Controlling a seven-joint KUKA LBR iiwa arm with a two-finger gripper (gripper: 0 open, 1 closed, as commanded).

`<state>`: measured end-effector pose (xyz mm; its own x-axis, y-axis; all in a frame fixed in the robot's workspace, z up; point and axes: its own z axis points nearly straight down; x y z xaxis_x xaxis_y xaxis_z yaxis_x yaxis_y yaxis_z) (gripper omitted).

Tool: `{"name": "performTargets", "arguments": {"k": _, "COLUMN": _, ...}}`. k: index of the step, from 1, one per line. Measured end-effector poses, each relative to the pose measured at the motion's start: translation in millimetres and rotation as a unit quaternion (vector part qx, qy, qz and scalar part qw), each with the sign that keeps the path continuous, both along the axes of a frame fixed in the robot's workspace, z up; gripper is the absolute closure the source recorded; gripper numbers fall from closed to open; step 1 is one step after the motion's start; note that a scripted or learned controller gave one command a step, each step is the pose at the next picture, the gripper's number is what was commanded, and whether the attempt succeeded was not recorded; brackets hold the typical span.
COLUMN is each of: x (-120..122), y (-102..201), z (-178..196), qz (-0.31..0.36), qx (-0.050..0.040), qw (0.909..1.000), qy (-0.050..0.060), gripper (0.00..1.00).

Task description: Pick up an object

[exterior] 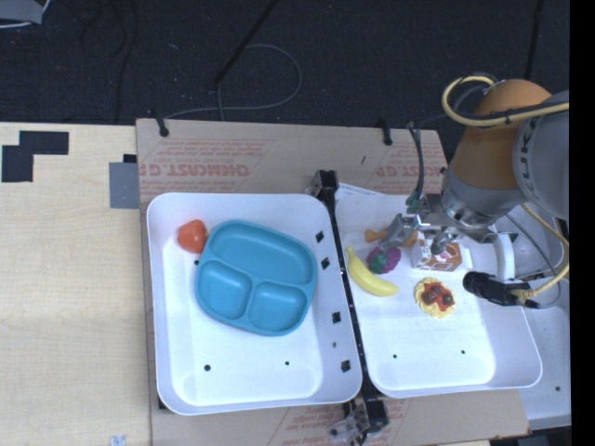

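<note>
Diagonally, the banana (370,274) runs upper-left to lower-right; whether the tool (409,233) is gripping, I cannot tell.

Left bin (177,360) contains a blue three-compartment plate (255,277) and, touching its upper-left edge, a red-orange tomato (192,236). Both bins rest on cardboard (242,161).
</note>
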<state>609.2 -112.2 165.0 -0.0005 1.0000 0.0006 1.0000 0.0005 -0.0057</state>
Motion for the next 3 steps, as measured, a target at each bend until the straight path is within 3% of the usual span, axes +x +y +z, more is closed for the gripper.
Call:
{"name": "performTargets", "arguments": {"k": 2, "x": -7, "y": 7, "z": -76, "qz": -0.001, "qx": -0.0014, "qw": 1.0, "qy": -0.003, "gripper": 0.0}}
{"name": "performTargets", "arguments": {"k": 3, "x": -9, "y": 6, "z": -67, "qz": -0.004, "qx": -0.0002, "qw": 1.0, "qy": -0.001, "gripper": 1.0}}
